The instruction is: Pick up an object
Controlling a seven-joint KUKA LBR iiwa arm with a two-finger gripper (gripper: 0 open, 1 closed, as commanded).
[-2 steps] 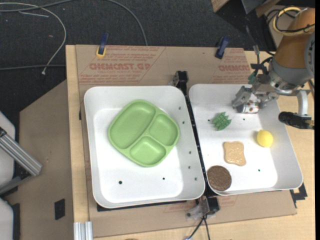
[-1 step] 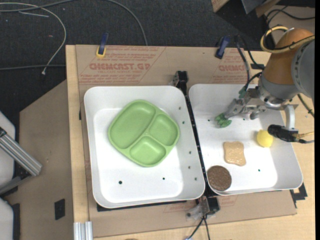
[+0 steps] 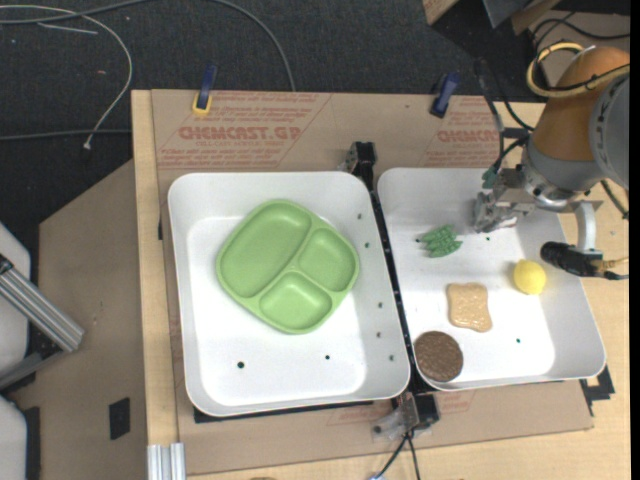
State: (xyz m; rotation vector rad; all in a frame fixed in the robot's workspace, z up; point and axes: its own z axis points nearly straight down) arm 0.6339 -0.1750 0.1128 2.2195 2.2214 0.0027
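The right bin (image 3: 560,353) holds a small green leafy piece (image 3: 439,240), a yellow lemon-like ball (image 3: 530,277), a tan slice of toast (image 3: 468,306) and a round brown patty (image 3: 438,354) at the front edge. My gripper (image 3: 488,216) hangs over the upper part of this bin, just right of the green piece and apart from it. Nothing shows between its fingers. A green three-compartment plate (image 3: 288,265) lies in the left bin (image 3: 200,368).
A cardboard sheet (image 3: 250,128) lies under both bins, held by blue clamps (image 3: 206,86) at the back. Black brackets join the bins at the back (image 3: 361,156) and front (image 3: 415,408). Cables cross the dark floor behind.
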